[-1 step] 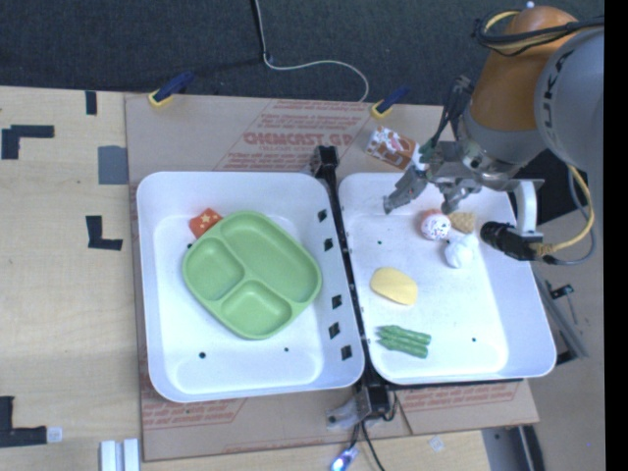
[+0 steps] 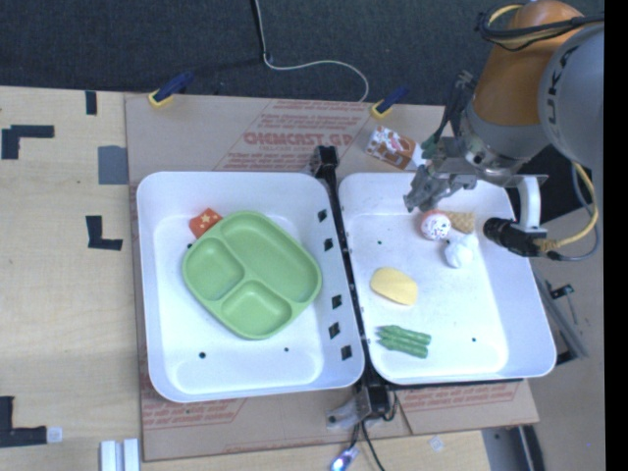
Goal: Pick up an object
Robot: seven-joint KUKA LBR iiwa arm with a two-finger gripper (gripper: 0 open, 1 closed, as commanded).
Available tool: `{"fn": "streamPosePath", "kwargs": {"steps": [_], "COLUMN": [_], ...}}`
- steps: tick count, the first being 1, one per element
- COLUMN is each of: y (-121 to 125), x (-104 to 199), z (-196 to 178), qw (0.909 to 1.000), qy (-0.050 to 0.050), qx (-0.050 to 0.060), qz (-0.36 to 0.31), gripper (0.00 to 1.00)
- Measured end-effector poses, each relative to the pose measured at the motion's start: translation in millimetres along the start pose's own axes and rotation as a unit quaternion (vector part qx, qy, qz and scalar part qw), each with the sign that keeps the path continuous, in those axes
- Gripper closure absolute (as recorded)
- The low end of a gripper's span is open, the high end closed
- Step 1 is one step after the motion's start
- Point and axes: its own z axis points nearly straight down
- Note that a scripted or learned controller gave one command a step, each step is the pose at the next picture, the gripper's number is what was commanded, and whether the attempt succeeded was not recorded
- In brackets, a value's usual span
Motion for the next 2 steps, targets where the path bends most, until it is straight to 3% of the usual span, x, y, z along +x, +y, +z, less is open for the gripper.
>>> {"fn": "streamPosePath", "kwargs": {"steps": [1,2], "y": [-60.7,-59.9], "x": [93.9,87.4], "z": [-70.6,-65.7], "qw": [1.0,1.0], "qy": [0.002,0.0], "qx": [-0.003,0.0], "qz": [-0.004,0.001], "gripper": [1.0,0.0]}}
